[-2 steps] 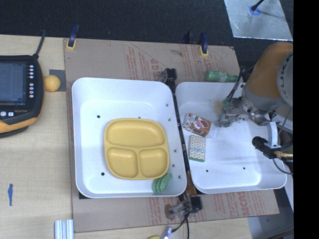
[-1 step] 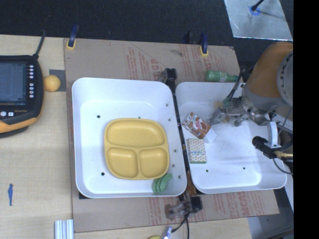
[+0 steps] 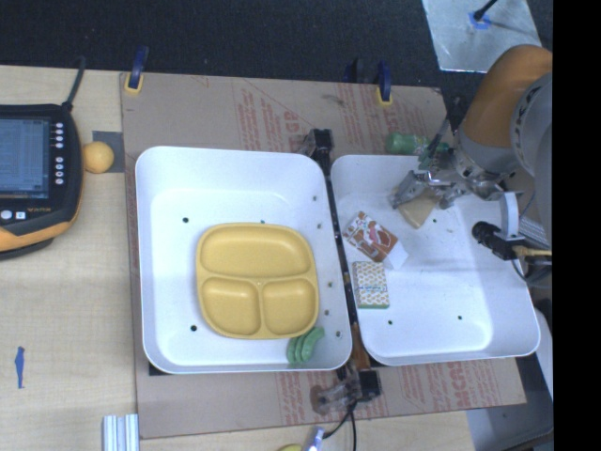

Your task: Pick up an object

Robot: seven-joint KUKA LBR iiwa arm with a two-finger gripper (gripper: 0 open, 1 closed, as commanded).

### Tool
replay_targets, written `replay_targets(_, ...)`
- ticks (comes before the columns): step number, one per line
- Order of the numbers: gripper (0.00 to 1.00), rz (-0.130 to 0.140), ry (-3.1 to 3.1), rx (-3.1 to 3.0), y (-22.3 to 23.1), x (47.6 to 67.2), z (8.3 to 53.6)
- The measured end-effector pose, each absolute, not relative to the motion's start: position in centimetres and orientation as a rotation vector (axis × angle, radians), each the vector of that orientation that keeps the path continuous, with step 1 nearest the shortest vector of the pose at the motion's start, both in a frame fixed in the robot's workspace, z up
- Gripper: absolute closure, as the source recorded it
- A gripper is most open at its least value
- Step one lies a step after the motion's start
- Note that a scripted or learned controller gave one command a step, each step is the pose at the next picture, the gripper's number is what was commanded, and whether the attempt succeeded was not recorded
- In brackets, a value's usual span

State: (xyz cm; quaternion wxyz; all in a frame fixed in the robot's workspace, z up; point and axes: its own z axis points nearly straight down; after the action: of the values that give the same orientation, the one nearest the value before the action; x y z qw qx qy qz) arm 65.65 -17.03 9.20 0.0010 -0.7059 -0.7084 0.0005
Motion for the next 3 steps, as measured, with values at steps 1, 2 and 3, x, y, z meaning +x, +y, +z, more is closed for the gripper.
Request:
replay_targets(1,1.00,0.007,-2.222,-2.209,-17.0,65.6,10.2)
replay_targets(2,1.00,0.002,-2.226,-2.215,-10.4,65.7,14.5)
replay_targets(3,1.00,0.004,-2.226,-2.213,-2.9,61.2,20.9)
